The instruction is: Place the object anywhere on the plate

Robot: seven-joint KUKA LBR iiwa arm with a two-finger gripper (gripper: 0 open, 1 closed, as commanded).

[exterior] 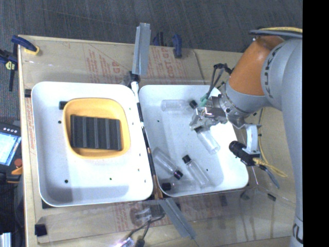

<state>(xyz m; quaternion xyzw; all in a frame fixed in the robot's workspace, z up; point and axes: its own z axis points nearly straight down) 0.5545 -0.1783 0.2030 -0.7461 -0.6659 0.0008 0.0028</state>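
Observation:
The yellow plate (95,108) with a dark ridged centre lies in the left bin (46,179). Several clear plastic vials with black caps lie in the right bin (234,176). One vial (175,105) rests near the back, two more (165,163) (197,172) near the front. Another clear vial (209,141) lies mid-bin, just below and in front of my gripper (201,122). The gripper hangs low over the right bin's middle, its tip close to that vial's upper end. Whether it touches the vial is unclear.
The divider (144,138) between the two bins runs between the gripper and the plate. A small black cap (166,186) sits in the right bin's front left corner. Clamps and a metal bar (141,48) stand at the bench's back edge.

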